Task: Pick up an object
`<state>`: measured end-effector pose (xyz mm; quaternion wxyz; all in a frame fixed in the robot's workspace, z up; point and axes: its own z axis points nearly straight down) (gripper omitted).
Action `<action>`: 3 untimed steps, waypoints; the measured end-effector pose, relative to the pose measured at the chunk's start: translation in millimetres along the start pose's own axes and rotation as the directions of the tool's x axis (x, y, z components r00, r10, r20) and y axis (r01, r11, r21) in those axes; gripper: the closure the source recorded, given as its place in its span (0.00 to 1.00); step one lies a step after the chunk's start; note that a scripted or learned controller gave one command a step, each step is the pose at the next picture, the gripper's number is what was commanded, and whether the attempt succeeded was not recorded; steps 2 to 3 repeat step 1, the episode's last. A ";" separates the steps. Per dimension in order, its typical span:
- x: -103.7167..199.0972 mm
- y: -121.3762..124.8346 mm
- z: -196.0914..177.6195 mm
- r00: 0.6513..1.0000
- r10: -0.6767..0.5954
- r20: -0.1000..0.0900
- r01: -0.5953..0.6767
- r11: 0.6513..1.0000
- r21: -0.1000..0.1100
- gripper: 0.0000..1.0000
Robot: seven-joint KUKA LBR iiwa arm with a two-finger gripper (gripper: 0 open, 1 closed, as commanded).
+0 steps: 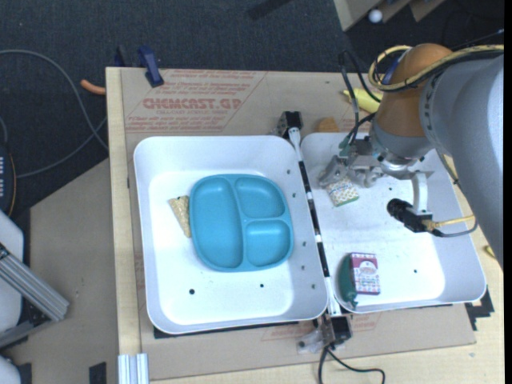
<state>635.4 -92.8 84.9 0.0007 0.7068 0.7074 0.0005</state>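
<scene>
1. Nearest, front-left corner of R bin (448, 254): pink box (366, 273), touching dark green item (345, 278) on its left.
2. Farther back, same bin: small patterned packet (343, 193), flat on floor, near wall shared w/ L bin (160, 182).
3. Gripper (350, 173) just above packet's far edge, arm reaching in from right; open or closed, can't tell.
4. L bin: blue plate (240, 221) w/ 3 sections, approx. centred; tan piece (180, 210) against its left rim.

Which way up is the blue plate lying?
Right way up: the blue plate lies flat in the left bin, its three compartments facing up.
</scene>
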 end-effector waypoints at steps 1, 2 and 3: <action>0.1 0.4 -10.0 1.000 0.000 0.001 0.000 1.000 -0.002 1.00; 0.1 0.4 -10.0 1.000 0.000 0.001 0.000 1.000 -0.002 1.00; 0.1 0.4 -10.0 1.000 0.000 0.001 0.000 1.000 -0.002 1.00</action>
